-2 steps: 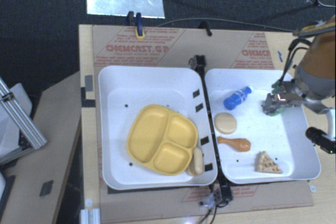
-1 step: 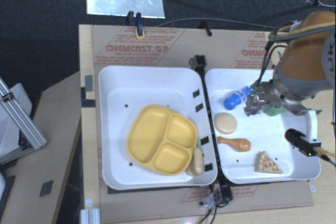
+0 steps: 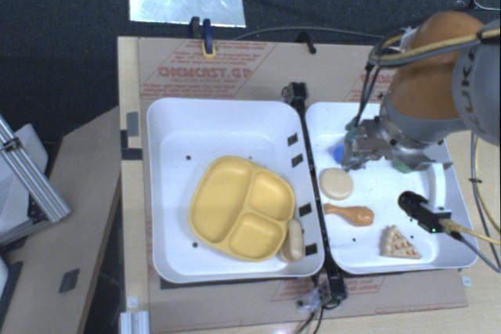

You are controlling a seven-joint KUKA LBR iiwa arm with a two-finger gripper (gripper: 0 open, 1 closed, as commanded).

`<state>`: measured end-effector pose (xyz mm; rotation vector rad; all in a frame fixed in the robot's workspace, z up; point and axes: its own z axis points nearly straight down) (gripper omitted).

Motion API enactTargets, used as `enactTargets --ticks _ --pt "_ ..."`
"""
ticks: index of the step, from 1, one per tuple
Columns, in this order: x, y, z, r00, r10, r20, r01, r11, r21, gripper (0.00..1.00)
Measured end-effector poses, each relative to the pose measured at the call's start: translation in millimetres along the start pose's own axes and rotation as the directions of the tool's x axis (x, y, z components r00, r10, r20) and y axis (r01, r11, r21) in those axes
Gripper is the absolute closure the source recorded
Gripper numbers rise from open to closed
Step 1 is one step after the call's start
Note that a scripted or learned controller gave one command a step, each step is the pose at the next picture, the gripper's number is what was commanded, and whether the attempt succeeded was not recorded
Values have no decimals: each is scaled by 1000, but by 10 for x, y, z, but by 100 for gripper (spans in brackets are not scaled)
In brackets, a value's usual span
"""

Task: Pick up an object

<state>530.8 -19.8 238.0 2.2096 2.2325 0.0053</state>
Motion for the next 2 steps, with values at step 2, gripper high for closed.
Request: enactTargets --ticks 2 --pt "1192 -190 170 1000 0 0 0 1000 3 100"
